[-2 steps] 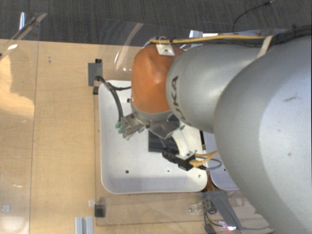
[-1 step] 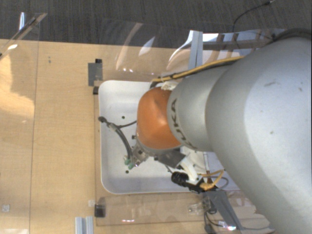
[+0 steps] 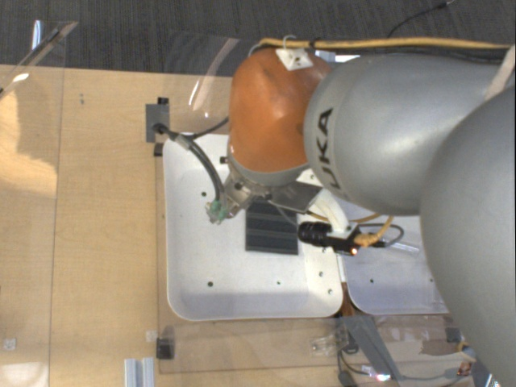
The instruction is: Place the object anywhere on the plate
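Camera view: jaws (image 3: 216, 212) at frame centre-left over the left bin (image 3: 189, 297), can't tell their state; dark ribbed square, likely the plate (image 3: 270, 230), just right; object not identifiable.

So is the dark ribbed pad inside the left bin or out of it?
Inside. The dark ribbed pad lies flat on the left bin's white floor.

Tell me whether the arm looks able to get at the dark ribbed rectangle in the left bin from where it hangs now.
Probably yes. The dark ribbed rectangle lies flat on the left bin floor, directly beneath the arm's wrist, with bare floor beside it. The arm hides its upper edge.
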`<state>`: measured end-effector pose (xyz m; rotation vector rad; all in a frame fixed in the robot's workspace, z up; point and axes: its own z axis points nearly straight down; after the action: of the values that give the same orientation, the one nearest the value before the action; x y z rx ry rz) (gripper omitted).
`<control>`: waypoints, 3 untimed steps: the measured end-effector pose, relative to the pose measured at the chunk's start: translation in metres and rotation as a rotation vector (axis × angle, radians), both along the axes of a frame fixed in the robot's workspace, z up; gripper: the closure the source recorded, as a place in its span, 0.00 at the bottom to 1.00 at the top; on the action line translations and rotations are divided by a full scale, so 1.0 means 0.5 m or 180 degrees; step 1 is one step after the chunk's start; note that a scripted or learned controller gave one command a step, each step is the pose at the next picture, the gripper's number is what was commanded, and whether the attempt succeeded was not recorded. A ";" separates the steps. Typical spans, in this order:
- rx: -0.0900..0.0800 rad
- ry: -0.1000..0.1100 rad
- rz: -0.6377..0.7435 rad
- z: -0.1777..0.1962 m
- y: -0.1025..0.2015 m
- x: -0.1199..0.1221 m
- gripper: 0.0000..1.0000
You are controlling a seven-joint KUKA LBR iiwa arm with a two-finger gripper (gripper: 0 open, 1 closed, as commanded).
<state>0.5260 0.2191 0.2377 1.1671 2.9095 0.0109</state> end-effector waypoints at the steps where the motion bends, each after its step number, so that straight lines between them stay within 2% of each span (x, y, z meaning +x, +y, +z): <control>1: -0.0002 0.0030 -0.1482 -0.218 -0.036 -0.078 1.00; 2: -0.0002 0.0010 -0.0385 -0.051 -0.011 -0.024 1.00; 3: -0.0013 -0.0006 0.1368 -0.018 0.009 0.172 1.00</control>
<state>0.6120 0.2235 0.2286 0.5195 3.0899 0.0080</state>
